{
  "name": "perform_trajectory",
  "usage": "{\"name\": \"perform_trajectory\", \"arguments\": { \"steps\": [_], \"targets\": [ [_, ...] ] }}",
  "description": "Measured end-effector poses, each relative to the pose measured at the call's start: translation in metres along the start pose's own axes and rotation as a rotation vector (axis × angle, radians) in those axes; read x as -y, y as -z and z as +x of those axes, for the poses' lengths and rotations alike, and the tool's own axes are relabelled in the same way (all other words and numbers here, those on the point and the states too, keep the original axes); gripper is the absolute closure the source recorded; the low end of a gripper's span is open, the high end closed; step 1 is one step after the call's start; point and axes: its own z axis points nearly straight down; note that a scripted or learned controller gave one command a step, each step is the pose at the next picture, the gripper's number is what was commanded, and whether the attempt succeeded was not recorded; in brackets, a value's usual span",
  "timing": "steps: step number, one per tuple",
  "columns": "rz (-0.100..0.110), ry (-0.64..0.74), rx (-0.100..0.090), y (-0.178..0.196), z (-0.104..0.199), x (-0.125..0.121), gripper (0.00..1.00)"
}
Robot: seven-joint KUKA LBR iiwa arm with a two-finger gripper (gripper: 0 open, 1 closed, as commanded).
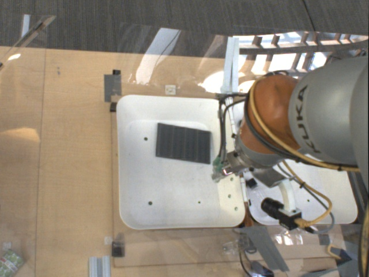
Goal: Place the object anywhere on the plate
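Note:
A dark grey rectangular plate (183,143) lies flat in the upper middle of the left white bin (144,206). My gripper (222,169) is at that bin's right rim, just right of and below the plate's lower right corner, mostly hidden under the wrist. A small green thing (218,165) shows at the gripper's tip; whether it is held is unclear. The grey arm with its orange band (271,117) reaches in from the right.
The arm covers most of the right bin (340,209). Black and yellow cables (288,212) hang below the wrist over that bin. A metal frame (300,51) stands at the back right. Small clamps (113,85) sit at the left bin's corners.

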Motion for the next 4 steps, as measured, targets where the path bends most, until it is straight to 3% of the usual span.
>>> {"name": "perform_trajectory", "arguments": {
  "steps": [1, 2, 3, 4],
  "targets": [
    [0.001, 0.115, 0.0, -0.043, 0.058, -0.019, 1.0],
    [-0.004, -0.15, 0.002, 0.063, -0.005, 0.0, 1.0],
    [-0.001, -0.763, 0.001, 0.072, 0.016, -0.005, 1.0],
    [0.001, -1.06, 0.002, 0.065, 0.061, -0.02, 1.0]
  ]
}}
